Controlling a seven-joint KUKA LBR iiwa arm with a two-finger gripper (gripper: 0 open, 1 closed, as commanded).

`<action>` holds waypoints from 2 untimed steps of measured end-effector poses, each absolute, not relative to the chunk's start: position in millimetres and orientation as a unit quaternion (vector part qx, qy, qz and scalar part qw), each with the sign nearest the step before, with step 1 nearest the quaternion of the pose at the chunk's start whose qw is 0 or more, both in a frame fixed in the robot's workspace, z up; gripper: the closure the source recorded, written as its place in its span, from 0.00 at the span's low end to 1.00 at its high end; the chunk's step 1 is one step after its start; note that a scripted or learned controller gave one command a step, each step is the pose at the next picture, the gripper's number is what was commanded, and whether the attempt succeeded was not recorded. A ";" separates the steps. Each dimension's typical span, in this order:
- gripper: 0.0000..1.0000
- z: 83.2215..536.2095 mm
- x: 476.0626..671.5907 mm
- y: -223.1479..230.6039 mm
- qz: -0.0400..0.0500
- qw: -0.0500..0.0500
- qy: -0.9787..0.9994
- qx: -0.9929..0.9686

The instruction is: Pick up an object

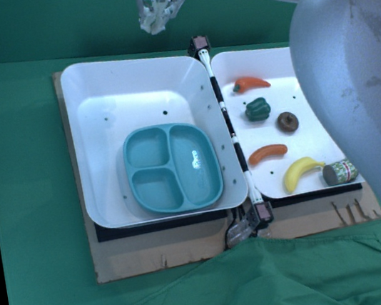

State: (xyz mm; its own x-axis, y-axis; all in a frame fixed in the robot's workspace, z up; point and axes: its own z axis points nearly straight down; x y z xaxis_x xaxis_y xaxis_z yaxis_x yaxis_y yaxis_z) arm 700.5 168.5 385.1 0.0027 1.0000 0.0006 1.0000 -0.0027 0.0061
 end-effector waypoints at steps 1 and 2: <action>1.00 369.1 700.3 64.6 0.001 0.001 0.706 0.708; 1.00 380.5 700.5 114.4 0.003 0.002 0.706 0.708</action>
